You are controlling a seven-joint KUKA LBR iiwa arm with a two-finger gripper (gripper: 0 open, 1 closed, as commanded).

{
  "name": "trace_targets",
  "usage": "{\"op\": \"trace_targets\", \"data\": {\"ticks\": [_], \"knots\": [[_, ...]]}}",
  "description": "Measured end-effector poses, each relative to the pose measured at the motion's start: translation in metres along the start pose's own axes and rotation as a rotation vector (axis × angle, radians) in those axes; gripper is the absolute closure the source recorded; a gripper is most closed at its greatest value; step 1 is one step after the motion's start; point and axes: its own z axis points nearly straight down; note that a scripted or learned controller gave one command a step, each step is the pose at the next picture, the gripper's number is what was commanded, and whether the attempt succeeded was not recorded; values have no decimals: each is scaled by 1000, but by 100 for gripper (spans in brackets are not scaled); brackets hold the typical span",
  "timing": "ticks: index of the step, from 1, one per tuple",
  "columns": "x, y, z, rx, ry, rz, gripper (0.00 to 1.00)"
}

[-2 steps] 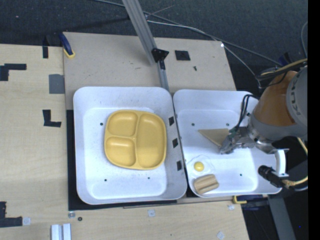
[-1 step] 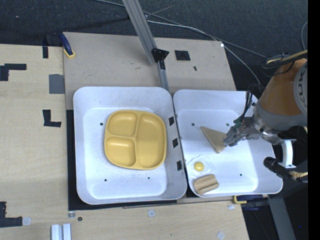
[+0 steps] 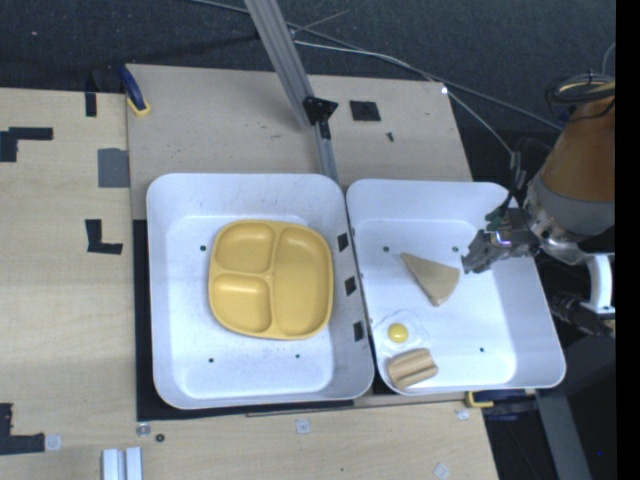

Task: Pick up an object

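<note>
Claw (image 3: pixel 478 252) of the arm hangs low over the right bin (image 3: pixel 520 313), near its upper right part, and whether it is open or shut cannot be told from this slanting view; nothing can be made out in its grip. Behind it the arm (image 3: pixel 580 168) comes in from the right edge, its wrist bent down and leftward, the orange band bulking above the grey wrist section. Just left of the claw, close to it but with contact unclear, lies a tan wedge of cheese (image 3: pixel 432 276), its point toward the upper left, flat on the bin floor. Lower in the same bin sit a fried egg toy (image 3: pixel 397 332) and, just below it, a small bread roll (image 3: pixel 411 367), both near the bin's lower left corner and well apart from the claw. In the left bin (image 3: pixel 165 298) rests a yellow divided plate (image 3: pixel 270 278) with three compartments. Both bins sit side by side on the bench (image 3: pixel 60 298), whose wooden top carries black tape marks, and a slanted metal bar (image 3: pixel 285 53) crosses above the bins.
</note>
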Motion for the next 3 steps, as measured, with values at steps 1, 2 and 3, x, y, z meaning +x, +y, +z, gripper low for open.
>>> {"op": "trace_targets", "data": {"ticks": [1,2,3], "knots": [[6,8,-59,-1,0,-1,100],[59,26,-44,6,1,-3,100],[118,33,-45,6,3,-5,100]]}}
